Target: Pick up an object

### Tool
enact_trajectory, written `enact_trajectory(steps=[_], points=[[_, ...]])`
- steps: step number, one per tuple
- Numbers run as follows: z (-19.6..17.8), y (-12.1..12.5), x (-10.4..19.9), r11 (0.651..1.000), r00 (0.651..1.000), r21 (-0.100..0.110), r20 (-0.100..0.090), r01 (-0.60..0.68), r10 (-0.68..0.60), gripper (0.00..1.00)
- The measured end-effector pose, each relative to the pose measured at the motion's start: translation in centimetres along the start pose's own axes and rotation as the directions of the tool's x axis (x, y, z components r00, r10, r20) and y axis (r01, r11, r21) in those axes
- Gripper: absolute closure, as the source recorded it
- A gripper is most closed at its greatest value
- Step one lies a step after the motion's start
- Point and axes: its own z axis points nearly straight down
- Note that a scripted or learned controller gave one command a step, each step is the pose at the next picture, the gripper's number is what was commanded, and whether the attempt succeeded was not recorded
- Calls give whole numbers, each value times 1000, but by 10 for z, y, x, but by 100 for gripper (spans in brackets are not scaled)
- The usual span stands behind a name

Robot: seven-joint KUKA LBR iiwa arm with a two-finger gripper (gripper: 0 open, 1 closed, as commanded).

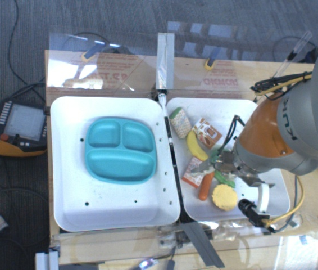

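The arm (302, 122) comes in from the right, its grey body bulking large near the edge, orange band (266, 131) turned toward the camera. The wrist bends down and leftward, and the pincer (222, 161) hangs low there, its metal tip too cluttered to read clearly.

The two white bins (69, 207) look like smooth, slightly glossy plastic. The turquoise divided tray (119, 149) lying in the left bin has a matt plastic look. Beside the tray, in the right bin, the banana (195, 145), carrot (205, 185) and yellow round piece (225, 197) seem smooth toy plastic, and the small packets (207, 133) appear printed card. The arm (285, 131) shows glossy orange and grey shell. Clear, reflective panels (100, 66) stand behind the tray. The floor (35, 16) is rough grey carpet.
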Motion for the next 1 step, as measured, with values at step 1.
enact_trajectory(steps=[1], points=[[0, 0, 2, 997, 997, -3, 2, -81, 81, 0]])
